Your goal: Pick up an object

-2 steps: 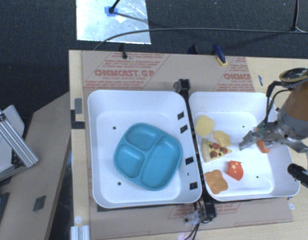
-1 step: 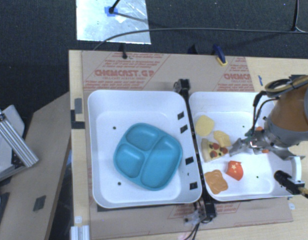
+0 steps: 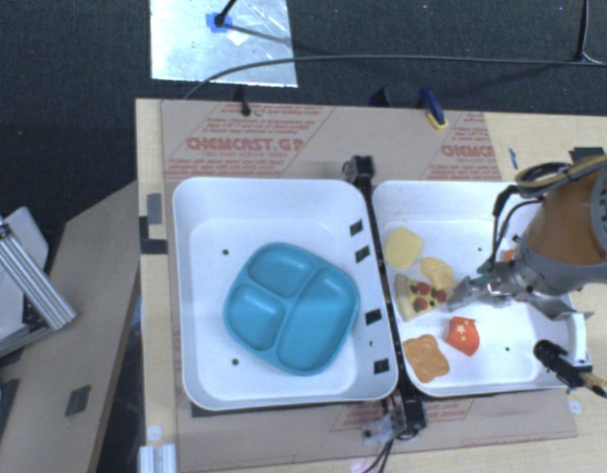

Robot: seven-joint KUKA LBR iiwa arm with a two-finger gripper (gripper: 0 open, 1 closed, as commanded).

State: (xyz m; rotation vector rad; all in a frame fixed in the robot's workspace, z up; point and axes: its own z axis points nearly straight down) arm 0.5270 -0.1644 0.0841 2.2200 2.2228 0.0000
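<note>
From my remote seat I see the arm reaching in over the right-hand shallow white bin (image 3: 501, 220), with its end effector (image 3: 468, 291) low among the food pieces. The tip sits just beside the slice of toy pizza with red dots (image 3: 419, 297) and the pale yellow lumpy piece (image 3: 438, 271) above it; whether it touches either I cannot say, and I cannot tell how the end effector is set, because its metal tip is small and blurred against the white floor.

Other candidates lie close by: a pale yellow rounded piece (image 3: 403, 246) near the divider, a red tomato-like piece with a pale patch (image 3: 463, 335) just below the tip, and an orange flat crinkled piece (image 3: 426, 357) at the bin's front. The left-hand white bin (image 3: 200, 225) holds a blue plastic divided plate (image 3: 290, 305), well apart from the arm.

I judge this to be the approach or grasp attempt: nothing is visibly lifted clear. The next move calls for a firm closing on one piece, likely the pizza slice or the lumpy yellow one, then a straight rise. The pieces crowd each other, so the tip could nudge a neighbour or come up with nothing.
</note>
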